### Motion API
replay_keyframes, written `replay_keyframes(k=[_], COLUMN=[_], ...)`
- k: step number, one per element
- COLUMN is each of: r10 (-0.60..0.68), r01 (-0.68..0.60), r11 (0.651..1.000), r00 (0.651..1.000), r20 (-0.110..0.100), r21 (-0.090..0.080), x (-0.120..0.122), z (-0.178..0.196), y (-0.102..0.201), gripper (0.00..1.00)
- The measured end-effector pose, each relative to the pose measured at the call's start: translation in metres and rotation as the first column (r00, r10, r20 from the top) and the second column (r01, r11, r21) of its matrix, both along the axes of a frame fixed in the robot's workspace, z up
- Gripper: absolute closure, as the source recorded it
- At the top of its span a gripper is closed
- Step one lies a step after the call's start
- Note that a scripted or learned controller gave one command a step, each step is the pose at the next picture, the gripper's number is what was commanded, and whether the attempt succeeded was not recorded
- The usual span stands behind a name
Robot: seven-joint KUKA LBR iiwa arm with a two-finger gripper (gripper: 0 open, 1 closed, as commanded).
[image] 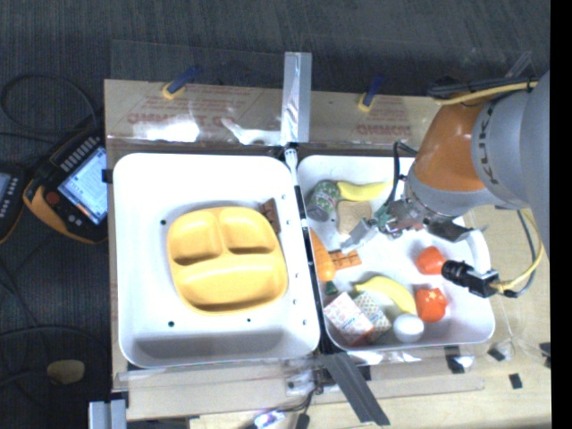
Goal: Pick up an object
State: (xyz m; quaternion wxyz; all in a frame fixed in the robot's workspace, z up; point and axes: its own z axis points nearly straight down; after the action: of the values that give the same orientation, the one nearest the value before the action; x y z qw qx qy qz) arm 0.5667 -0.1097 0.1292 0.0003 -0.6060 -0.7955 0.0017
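The arm (pixel 483 159) reaches in from 3 o'clock over the right bin (pixel 478 329), its gripper (pixel 362 232) low near the bin's middle, pointing toward 8 o'clock. I cannot tell how its tool stands; the view there is too blurred. Just at its 12 o'clock lies a banana (pixel 362 189), with a green ball (pixel 323 195) at 11. A second banana (pixel 391 291) lies at 5 o'clock, beside a carton (pixel 350 318) and a white egg (pixel 408 326). Two red pieces (pixel 431 303) sit at 4 o'clock. The left bin (pixel 134 329) holds a yellow tray (pixel 228 257).
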Motion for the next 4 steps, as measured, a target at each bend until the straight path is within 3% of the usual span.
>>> replay_keyframes(k=[1,2,3,4], r10=[-0.27,-0.224,-0.101,-0.099], r01=[0.27,0.224,0.101,0.099], r11=[0.963,0.975,0.995,0.995], r00=[0.963,0.975,0.995,0.995], r20=[0.002,0.011,0.011,0.011], r21=[-0.008,-0.004,-0.002,-0.004], x=[0.101,0.086,0.074,0.074], z=[-0.042,-0.041,-0.04,-0.031], y=[-0.01,0.002,-0.022,-0.021], gripper=[0.0,0.0,0.0,1.0])
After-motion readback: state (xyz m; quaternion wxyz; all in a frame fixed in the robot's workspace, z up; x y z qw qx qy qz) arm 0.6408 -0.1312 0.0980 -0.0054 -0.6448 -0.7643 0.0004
